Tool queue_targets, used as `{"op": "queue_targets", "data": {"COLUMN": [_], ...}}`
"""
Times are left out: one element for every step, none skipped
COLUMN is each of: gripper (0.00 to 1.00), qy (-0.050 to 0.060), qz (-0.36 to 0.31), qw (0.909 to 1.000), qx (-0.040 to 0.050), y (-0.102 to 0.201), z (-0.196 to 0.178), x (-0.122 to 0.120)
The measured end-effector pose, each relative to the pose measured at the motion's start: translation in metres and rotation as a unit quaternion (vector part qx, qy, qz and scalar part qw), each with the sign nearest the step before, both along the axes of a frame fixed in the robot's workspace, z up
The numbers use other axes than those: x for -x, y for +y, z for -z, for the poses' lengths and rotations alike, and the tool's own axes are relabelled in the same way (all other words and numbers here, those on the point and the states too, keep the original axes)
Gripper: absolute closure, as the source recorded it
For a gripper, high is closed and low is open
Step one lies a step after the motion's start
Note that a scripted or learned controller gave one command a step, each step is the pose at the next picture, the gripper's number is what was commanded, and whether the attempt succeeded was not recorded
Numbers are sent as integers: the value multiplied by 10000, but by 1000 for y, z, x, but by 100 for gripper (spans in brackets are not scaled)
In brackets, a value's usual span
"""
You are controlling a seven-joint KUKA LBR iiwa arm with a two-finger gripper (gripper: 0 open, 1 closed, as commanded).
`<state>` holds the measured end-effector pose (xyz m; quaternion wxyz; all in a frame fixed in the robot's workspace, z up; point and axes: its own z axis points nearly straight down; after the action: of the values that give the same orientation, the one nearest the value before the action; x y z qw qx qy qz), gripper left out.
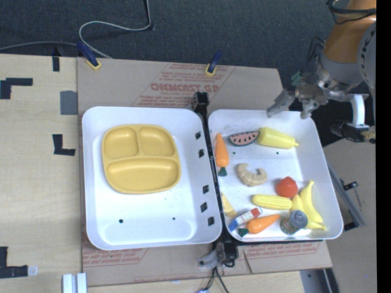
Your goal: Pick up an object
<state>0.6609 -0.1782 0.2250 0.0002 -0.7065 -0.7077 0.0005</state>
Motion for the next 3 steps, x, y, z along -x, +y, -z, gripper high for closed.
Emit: {"op": "queue_targets", "data": {"gripper": [0, 0, 100], "qy": [-12, -20, -19], "qz": [-3, 13, 9], "qw": [10000, 10000, 10000], "qx": [2, 24, 18], "y": [24, 68, 68], "z": [139, 139, 129], "x": [-8, 58, 58]}}
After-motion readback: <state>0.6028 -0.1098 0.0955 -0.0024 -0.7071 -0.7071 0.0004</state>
